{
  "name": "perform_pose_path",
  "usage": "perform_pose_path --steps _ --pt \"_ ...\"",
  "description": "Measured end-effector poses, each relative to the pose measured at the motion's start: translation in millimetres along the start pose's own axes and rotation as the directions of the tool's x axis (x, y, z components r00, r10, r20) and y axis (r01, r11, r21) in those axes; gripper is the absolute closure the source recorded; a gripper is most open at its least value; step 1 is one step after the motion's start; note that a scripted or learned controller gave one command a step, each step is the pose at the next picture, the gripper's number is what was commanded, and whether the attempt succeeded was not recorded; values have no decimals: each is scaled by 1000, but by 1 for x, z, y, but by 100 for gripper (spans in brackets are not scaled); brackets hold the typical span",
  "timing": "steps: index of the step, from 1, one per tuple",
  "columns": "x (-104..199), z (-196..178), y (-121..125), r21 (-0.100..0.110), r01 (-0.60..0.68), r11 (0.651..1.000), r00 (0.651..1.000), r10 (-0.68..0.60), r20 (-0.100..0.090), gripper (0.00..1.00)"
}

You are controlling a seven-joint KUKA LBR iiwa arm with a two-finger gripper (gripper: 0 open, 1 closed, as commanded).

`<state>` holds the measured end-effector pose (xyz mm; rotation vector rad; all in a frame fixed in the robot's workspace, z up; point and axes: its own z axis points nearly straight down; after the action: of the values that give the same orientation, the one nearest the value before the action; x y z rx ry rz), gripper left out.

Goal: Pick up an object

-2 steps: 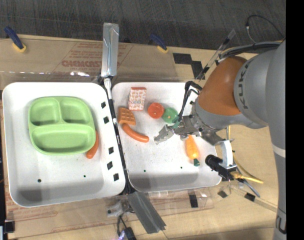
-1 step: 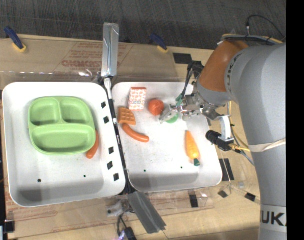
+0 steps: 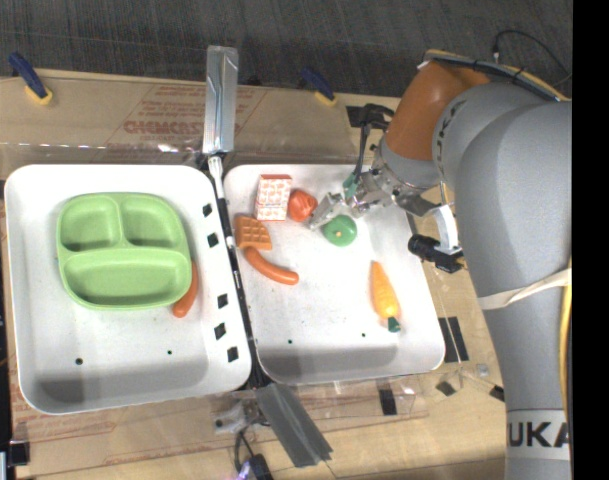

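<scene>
Cardboard-covered bench (image 3: 104,108) bears two white bins (image 3: 44,368); gripper (image 3: 342,206) grip unclear above green ball (image 3: 339,231).

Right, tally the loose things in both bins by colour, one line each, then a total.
Green: 2, the divided tray and the round fruit
Orange or red-orange: 5, the waffle, two sausages, the carrot and the tomato-like piece
Red and white: 1, the small box
Total: 8
</scene>
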<state>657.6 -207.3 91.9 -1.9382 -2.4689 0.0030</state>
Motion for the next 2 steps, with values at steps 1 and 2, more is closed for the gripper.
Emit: perform_pose_path --steps 1,2 --pt "0 -1 0 0 77 997 997 -77 0 0" --pt "-1 0 -1 0 -15 1000 1000 15 -1 0"
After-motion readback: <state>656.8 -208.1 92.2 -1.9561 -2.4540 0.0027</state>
